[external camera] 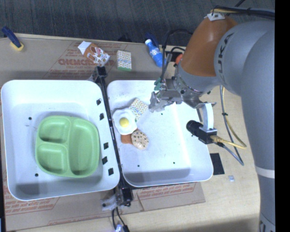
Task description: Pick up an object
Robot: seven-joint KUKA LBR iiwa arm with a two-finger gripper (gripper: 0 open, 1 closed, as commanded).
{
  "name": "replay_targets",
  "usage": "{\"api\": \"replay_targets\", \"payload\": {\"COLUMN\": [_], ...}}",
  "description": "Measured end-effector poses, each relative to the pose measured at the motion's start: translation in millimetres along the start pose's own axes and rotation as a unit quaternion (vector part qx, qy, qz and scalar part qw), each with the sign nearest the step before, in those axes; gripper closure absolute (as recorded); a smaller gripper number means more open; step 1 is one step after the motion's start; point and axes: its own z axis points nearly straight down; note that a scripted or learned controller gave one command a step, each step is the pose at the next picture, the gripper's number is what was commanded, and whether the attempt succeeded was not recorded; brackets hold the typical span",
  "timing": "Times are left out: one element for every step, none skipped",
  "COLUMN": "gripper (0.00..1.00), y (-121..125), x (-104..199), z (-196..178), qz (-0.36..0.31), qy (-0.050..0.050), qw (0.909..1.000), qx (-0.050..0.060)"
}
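I am looking down on two shallow white plastic bins sitting side by side on a cardboard-covered bench, and the grey arm with its orange band is reaching in from the right over the right bin [183, 163]. The left bin [14, 129] is holding a smooth pale-green tray [67, 146], rounded at its corners and divided into three compartments. Near the right bin's left wall I am seeing three small toy foods bunched together: a fried egg [125, 122], a round white disc with a glossy yellow yolk; a speckled tan cookie [140, 139] just below it, overlapping a small orange piece [126, 138]; and a flat pale patterned square [139, 107] above the egg, lying tilted like a diamond so its corners are pointing up and down the bin. The egg and cookie are round, so neither is showing a long axis. The gripper [157, 102] is hanging just right of the patterned square, close to it, and I cannot tell whether it is gripping anything or how it is set. Beyond the bins, a crinkled wrapper [94, 53], a small green-and-white box [124, 60] and a blue clamp [153, 51] are lying on the cardboard.
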Motion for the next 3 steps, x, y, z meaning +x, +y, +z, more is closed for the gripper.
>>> {"api": "replay_targets", "payload": {"gripper": [1.0, 1.0, 1.0], "y": [-47.6, -98.2, -98.5], "x": [-38.2, -31.8, -47.1], "z": [14.4, 0.3, 13.7], "qz": [0.002, 0.002, 0.002], "qy": [0.0, 0.0, 0.0], "qw": [1.0, 1.0, 1.0], "qx": [0.001, 0.001, 0.001]}}
